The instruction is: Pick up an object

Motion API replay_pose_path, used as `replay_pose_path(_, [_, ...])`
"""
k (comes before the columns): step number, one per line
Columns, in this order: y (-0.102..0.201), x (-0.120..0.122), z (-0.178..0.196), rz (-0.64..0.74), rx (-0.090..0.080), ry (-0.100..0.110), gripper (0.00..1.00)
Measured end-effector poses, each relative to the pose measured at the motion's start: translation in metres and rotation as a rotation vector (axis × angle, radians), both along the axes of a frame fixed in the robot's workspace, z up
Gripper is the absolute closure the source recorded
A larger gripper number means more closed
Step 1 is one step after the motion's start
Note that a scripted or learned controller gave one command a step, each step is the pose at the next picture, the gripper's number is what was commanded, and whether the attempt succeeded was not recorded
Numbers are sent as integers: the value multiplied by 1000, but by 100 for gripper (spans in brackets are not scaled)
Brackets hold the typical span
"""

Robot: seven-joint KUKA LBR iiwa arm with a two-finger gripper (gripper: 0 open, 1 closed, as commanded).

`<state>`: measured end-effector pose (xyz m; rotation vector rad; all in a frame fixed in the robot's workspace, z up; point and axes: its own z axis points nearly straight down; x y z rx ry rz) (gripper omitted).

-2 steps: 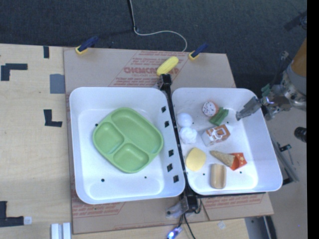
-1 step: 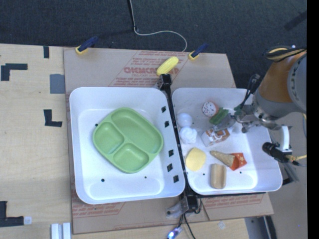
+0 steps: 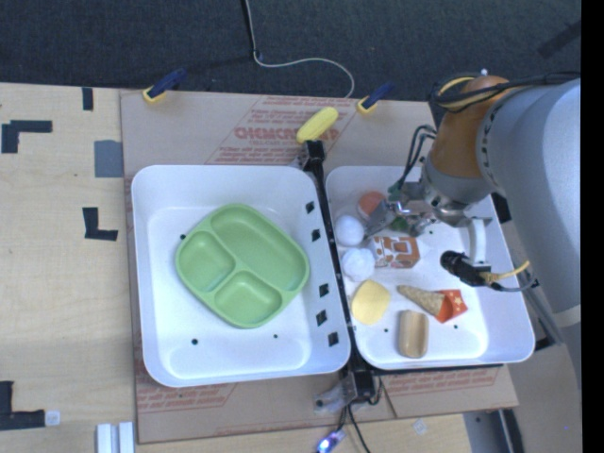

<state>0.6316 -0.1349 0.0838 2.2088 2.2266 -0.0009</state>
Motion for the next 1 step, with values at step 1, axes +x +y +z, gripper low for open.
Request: replay_pose_path(1, [17,27,-3,-1,-3,57,0])
